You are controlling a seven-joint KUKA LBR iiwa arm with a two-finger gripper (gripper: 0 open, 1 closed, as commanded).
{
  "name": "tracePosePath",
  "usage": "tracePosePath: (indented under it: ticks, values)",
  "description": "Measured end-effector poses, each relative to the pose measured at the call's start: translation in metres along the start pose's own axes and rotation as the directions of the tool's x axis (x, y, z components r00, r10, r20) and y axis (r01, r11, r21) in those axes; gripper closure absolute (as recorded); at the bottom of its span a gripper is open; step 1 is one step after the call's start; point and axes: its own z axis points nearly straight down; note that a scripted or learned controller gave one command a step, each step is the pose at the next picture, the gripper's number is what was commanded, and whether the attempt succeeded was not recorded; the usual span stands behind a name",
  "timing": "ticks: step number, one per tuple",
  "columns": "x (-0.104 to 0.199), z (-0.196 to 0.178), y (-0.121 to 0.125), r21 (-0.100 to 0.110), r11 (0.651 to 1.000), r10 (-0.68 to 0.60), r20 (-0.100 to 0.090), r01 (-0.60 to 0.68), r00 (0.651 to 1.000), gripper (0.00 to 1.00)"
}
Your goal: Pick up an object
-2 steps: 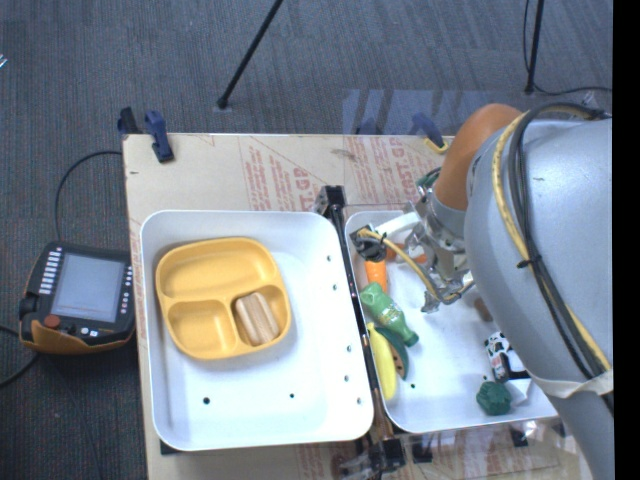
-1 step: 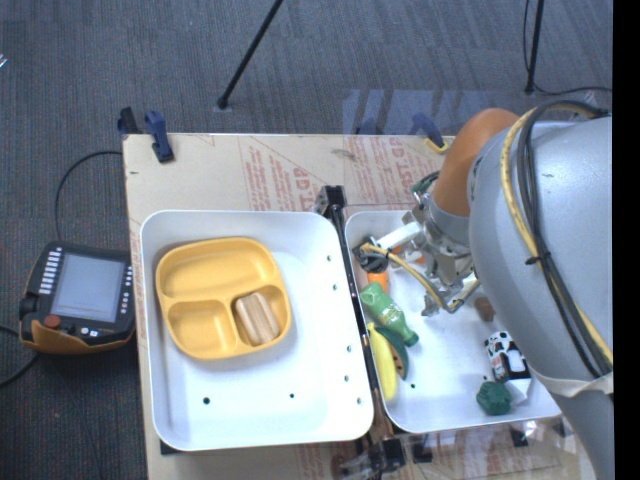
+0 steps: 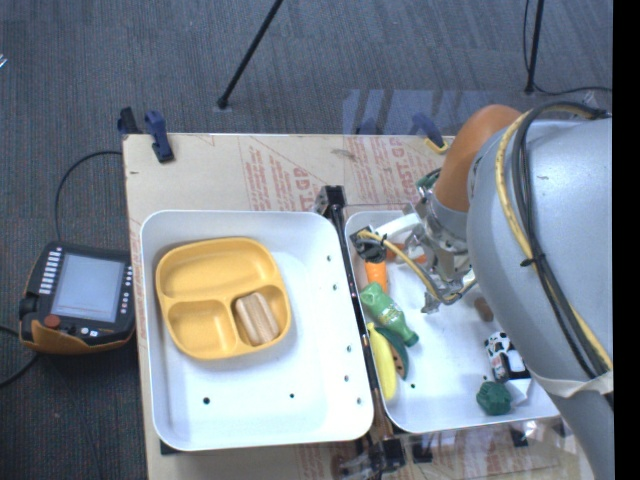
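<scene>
The right bin (image 3: 440,413) holds several small objects. An orange carrot-like piece (image 3: 375,273) lies near its left wall, with a green bottle (image 3: 388,315) just below it and a yellow banana (image 3: 383,368) further down. A dark green lump (image 3: 494,397) and a black-and-white toy (image 3: 503,356) lie by the right side. My gripper (image 3: 442,286) hangs low over the upper middle of this bin, right of the carrot and the bottle. Nothing shows held in it. The grey arm covers the bin's right part.
The left bin (image 3: 300,388) holds a yellow divided plate (image 3: 215,268) with a tan roll (image 3: 257,318) in its lower right compartment. A pendant (image 3: 80,298) lies on the floor at the left. Blue clamps (image 3: 158,133) sit on the bench's back edge.
</scene>
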Motion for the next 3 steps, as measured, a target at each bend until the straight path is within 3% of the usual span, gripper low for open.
tracePosePath:
  ticks: [3]
  values:
    - [-0.0001, 0.0002, -0.0013, 0.0, 0.999, -0.045, 0.003, 0.045, 0.999, 0.0]
